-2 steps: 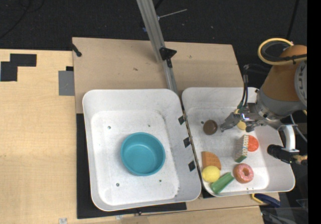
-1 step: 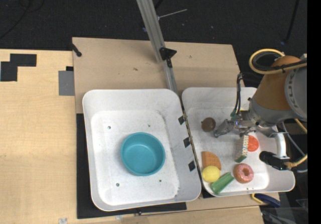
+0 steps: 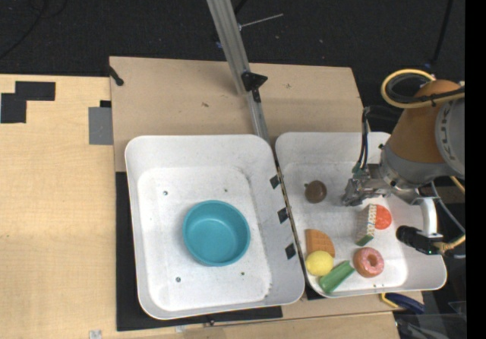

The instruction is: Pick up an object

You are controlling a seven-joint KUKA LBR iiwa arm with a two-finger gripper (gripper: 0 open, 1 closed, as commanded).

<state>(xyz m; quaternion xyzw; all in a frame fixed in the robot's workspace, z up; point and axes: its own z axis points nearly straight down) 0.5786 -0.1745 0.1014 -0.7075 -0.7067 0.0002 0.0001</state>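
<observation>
The pincer (image 3: 355,194), grip state unclear, hovers mid-right above the toy food (image 3: 370,220); next, descend and grasp.

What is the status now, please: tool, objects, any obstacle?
Tool low in right bin, nothing seen held. Brown ball just left of it, free. Red-white piece close below. Blue bowl in left bin.

The arm (image 3: 425,136) reached in from the right over the right bin (image 3: 326,151). Its gripper (image 3: 357,193) hung low above that bin's floor.
</observation>
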